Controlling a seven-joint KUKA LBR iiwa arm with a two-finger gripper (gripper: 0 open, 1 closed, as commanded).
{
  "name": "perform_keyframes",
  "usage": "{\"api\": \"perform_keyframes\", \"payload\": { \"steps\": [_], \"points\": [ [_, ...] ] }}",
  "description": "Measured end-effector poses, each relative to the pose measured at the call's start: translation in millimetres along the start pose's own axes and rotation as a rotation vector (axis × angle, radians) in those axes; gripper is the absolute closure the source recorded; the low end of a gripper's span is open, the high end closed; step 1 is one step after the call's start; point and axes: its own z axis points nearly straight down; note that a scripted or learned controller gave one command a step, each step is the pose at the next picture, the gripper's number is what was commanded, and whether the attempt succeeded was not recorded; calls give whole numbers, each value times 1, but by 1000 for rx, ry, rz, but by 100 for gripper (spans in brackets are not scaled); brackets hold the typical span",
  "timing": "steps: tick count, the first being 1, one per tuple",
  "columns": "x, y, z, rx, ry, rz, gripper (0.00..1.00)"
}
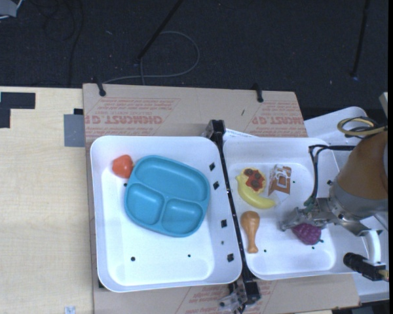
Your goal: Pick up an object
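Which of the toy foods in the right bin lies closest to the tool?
The purple bunch of toy grapes, directly beside the tool in the right white bin. The brown toy drumstick and yellow toy banana lie farther left.

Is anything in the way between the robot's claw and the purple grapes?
Nothing visible is. The gripper is low in the right white bin, right beside the purple toy grape bunch. The tan toy drumstick and yellow toy banana lie off to the side, not between them.
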Motion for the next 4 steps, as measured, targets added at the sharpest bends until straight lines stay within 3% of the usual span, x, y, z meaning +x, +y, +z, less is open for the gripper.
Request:
{"api": "perform_keyframes", "payload": {
  "steps": [1,4],
  "points": [
    [-2,0,-13,-2,-1,6,100],
    [10,2,-170,-11,-4,-3,100]
  ]
}}
